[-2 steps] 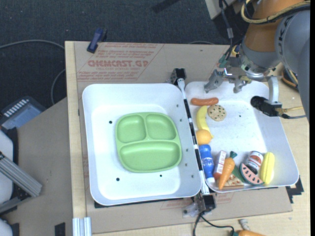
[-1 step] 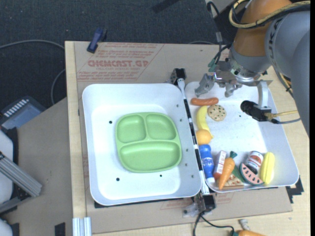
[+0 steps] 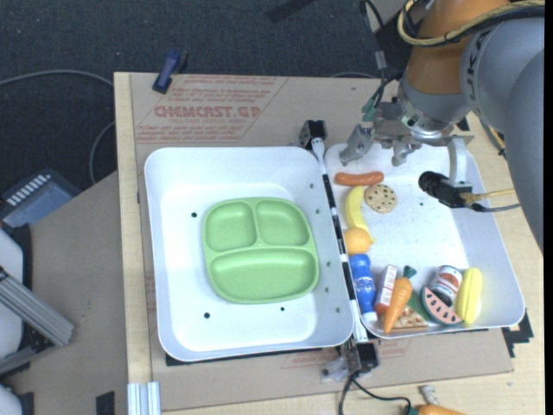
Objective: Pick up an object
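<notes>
Small toy foods lie in the right bin (image 3: 484,232), any of them free for picking. Closest to the claw (image 3: 374,156) is a red-brown sausage (image 3: 359,178), lying crosswise just on the near side of the fingertips and not touching them. The claw is spread wide and holds nothing; it hangs over the bin's far corner, beside the wall where the two bins meet.

Just beyond the sausage, nearer the viewer, a round cookie (image 3: 380,199) sits beside a yellow banana (image 3: 353,207), which runs along the shared wall. Farther on along that wall come an orange ball (image 3: 358,241), then a blue bottle (image 3: 362,280). At the near edge, well apart from the claw, a carrot (image 3: 397,299), a red packet (image 3: 388,282), a small can (image 3: 448,278), a watermelon slice (image 3: 439,307) and a yellow corn cob (image 3: 469,294) crowd together.

Between the cookie and that near cluster the bin floor is bare white, giving open room in the middle and along the wall farthest from the shared one.

To the view's left of the claw, the left bin (image 3: 173,188) holds a green divided plate (image 3: 259,251) at its centre, with bare floor around it on all sides.

Both bins rest on the tabletop (image 3: 207,111), which is covered by brown board with red print.
</notes>
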### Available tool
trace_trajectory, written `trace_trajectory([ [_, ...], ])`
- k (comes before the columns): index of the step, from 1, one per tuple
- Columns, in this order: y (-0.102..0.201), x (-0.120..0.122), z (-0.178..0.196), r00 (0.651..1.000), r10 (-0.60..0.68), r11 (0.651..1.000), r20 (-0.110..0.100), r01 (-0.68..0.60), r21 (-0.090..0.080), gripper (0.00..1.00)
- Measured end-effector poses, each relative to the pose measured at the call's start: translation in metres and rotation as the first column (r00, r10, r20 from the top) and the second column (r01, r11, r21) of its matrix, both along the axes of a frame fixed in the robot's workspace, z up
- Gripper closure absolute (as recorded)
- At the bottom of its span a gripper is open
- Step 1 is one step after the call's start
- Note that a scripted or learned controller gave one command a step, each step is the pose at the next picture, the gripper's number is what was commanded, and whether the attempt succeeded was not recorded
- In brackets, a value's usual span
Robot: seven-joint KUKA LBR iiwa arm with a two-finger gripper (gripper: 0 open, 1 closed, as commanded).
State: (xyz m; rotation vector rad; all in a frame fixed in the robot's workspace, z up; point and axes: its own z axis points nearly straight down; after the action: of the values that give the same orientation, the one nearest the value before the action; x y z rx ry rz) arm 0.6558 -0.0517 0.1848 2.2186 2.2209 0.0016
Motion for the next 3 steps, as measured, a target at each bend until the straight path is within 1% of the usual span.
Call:
trace_trajectory([
  [1, 0.010, -0.021, 0.000, 1.000, -0.001, 1.000, -0.004, 0.001, 0.001, 0.00],
  [2, -0.055, -0.048, -0.101, 1.000, -0.002, 1.000, -0.003, 0.002, 0.000, 0.00],
  [3, -0.040, -0.077, -0.100, 1.000, -0.002, 1.000, -0.004, 0.002, 0.002, 0.00],
])
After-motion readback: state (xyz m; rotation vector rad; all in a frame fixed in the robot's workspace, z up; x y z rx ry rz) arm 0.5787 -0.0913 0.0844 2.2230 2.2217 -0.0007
